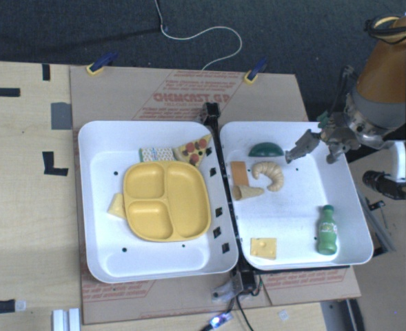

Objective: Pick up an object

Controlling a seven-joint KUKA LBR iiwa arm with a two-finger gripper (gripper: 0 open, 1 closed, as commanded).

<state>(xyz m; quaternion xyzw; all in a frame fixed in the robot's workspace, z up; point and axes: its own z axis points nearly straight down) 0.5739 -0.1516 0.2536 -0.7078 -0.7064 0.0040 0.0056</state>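
In the right bin (pixel 347 205) lie a tan croissant (pixel 270 173), a dark green dome (pixel 266 149), an orange-brown slab (pixel 238 172), a pale wedge (pixel 248 192), a yellow cheese square (pixel 262 247) and a green bottle (pixel 327 230). My gripper (pixel 317 149) hangs over the bin's upper right part, to the right of the green dome and the croissant. It is open, its two fingers are spread apart, and nothing sits between them.
The left bin (pixel 92 185) holds a yellow divided plate (pixel 167 200), a pizza slice (pixel 196 148), a patterned card (pixel 156 154) and a yellow wedge (pixel 116 205) tucked under the plate's left side. A black clip strip (pixel 220 185) joins the bins. A white cable (pixel 203 36) lies behind.
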